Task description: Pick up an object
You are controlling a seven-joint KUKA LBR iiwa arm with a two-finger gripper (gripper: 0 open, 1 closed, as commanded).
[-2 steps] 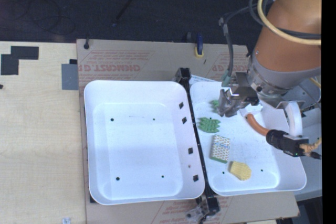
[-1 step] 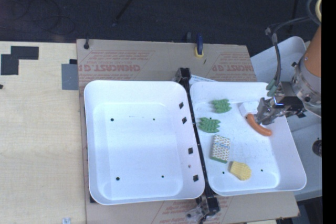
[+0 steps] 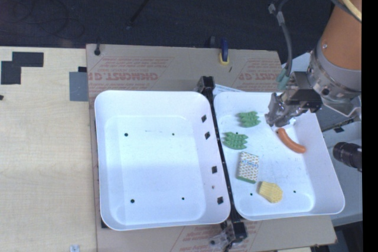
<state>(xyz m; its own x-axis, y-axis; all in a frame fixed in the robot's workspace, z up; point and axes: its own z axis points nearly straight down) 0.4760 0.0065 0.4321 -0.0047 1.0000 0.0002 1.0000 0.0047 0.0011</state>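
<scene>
Camera view shows you the hand [image 3: 282,117] low over the right bin [image 3: 322,186], just above the upper end of an orange sausage-shaped toy [image 3: 291,141]; you cannot tell how far it is open. Nothing visibly sits between it.

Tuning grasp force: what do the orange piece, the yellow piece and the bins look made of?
Orange piece: likely moulded plastic or rubber, smooth, uniform colour, sausage-shaped.
Yellow piece: probably plastic, matte, with a faint bumpy texture; too small to be sure.
Bins: white plastic, smooth, slightly glossy, with rounded moulded rims.
</scene>
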